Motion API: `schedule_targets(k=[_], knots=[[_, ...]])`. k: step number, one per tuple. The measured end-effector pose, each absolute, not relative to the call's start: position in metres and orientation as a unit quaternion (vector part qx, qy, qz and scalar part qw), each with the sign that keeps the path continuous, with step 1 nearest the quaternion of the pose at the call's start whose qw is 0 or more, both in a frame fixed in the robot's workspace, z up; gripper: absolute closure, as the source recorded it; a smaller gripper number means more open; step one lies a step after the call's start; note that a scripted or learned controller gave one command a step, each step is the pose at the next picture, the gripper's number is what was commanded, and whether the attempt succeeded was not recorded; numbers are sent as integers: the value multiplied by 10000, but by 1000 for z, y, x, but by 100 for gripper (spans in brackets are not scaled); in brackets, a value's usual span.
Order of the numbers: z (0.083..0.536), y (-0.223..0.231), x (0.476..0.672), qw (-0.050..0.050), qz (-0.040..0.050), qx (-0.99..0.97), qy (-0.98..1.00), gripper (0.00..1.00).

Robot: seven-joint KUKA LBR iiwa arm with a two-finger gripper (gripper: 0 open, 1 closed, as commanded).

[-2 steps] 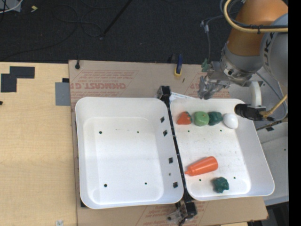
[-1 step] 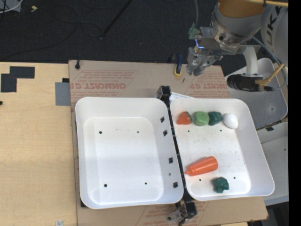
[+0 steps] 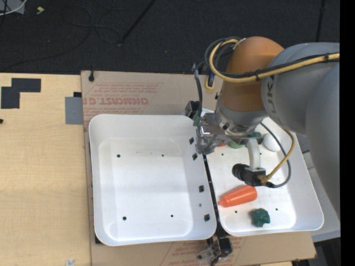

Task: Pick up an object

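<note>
Orange carrot-shaped toy (image 3: pixel 238 196) lay on its side near the front of the right bin (image 3: pixel 297 198), narrow tip pointing to the view's left. Dark green crumpled lump (image 3: pixel 260 217) rested just beside it, closer to the front wall. Pale green piece (image 3: pixel 237 144) and white rounded object (image 3: pixel 272 143) lay toward the back, both partly hidden.

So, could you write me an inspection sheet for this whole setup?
Surface: left bin and right bin, white, side by side on a cardboard sheet.
Job's things: orange cone and green lump in the right bin's near part.
Clutter: pale object at the right bin's far side, partly hidden.
End effector: over the wall between the bins, far end.
Cables: black leads on dark floor behind.
Surroundings: wooden bench, black and grey patches.
</note>
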State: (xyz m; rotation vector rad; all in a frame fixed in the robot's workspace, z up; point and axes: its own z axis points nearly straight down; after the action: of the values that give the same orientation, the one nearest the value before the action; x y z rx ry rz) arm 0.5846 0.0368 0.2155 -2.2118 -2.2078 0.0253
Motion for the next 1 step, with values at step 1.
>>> schedule_targets(k=[1], knots=[[160, 117, 601, 44, 30, -7051, -7091, 100]])
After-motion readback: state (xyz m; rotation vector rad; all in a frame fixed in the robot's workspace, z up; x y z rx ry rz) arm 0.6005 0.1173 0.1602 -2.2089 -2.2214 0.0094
